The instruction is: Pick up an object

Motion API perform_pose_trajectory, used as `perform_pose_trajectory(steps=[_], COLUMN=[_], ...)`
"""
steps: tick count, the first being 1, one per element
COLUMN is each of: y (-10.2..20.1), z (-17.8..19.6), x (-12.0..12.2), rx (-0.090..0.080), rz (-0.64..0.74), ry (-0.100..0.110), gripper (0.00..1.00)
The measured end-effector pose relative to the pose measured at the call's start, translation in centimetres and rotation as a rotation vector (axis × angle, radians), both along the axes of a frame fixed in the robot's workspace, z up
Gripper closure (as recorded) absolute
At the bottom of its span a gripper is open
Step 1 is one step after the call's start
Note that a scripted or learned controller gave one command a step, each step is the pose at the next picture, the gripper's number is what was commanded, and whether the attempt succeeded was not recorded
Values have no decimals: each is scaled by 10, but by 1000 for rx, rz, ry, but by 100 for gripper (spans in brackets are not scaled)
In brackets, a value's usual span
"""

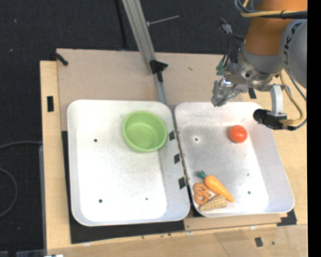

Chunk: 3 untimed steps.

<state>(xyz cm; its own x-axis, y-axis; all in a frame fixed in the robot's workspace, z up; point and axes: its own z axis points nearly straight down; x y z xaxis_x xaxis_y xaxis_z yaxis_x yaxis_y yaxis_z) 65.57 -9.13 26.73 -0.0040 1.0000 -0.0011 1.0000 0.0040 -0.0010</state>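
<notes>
A: Where does the tool (220,98) sit?

B: Above the far rim of the right bin (267,159), carrying nothing. Whether it is open or closed, I cannot tell.

A: And the candidates?

B: A red ball (237,134) lies near it in that bin. A carrot (218,186), a pretzel (201,193) and a cone (214,202) crowd the near corner, touching. A green bowl (144,131) sits in the left bin (96,197).

A: What might fail?

B: I'd judge the ball could roll away from a slightly off-centre pinch. In the cluster, it may nudge neighbours or catch the bin wall.
</notes>
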Motion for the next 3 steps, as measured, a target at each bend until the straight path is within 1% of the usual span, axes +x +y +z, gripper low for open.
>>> perform_pose_trajectory(steps=[1,2,3], y=[53,89,132], z=[-5,-17,-28], x=[-14,-39,-58], rx=[2,1,2], rz=[2,1,-1], ry=[0,1,-1], gripper=[100,100,100])
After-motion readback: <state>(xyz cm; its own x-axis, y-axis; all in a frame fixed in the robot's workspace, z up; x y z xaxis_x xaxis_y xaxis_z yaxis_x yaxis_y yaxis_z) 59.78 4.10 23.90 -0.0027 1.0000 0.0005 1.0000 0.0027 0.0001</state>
